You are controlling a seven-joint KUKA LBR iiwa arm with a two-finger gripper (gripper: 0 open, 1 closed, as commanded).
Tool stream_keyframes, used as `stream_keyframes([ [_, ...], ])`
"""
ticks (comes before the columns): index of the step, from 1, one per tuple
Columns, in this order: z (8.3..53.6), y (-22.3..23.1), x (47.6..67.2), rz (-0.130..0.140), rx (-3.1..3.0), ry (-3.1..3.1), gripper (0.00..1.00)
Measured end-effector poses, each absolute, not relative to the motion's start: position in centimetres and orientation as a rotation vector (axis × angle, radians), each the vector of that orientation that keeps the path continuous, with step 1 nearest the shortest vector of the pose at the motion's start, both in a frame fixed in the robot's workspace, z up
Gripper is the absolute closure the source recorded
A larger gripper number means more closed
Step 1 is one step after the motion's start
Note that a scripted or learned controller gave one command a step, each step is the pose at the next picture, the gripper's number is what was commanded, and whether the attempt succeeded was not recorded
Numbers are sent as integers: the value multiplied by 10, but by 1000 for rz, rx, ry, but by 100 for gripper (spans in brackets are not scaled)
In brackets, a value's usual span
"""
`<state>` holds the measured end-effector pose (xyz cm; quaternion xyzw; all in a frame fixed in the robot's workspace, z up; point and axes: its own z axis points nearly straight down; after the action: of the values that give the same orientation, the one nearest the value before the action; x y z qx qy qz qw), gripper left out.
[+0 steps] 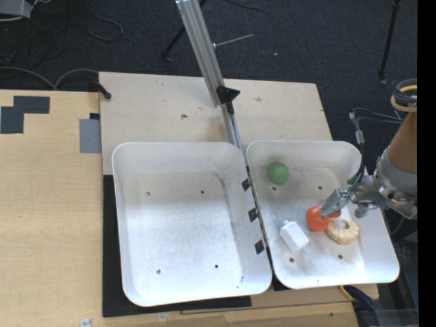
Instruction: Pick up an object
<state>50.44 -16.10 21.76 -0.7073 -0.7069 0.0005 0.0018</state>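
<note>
1. White bins sit side by side on the bench [272, 104]: the left bin [136, 182] and the right bin [340, 152], their inner rims touching.
2. Four things lie in the right bin: a green ball [277, 173], a red ball [315, 219], a tan ring [343, 231] and a white block [294, 237].
3. The green ball rests near the bin's far left part, well apart from the other three.
4. The red ball lies in the middle of the bin, with the ring just beside it on the right and the block near it on the lower left.
5. The arm [402, 162] reaches in over the bin's right rim, low and slanted toward the middle.
6. The gripper [330, 210] sits at the red ball's upper right edge, touching or nearly touching it.
7. One finger [334, 201] points at the ball; whether the jaws are open, closed or around the ball cannot be told from this slant.
8. A grey metal rail [204, 53] slants across the bench behind the bins.
</note>
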Motion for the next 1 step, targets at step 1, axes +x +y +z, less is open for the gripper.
stream_keyframes([
  [1, 218, -161, 504, 1, -2222, -2217, 0],
])
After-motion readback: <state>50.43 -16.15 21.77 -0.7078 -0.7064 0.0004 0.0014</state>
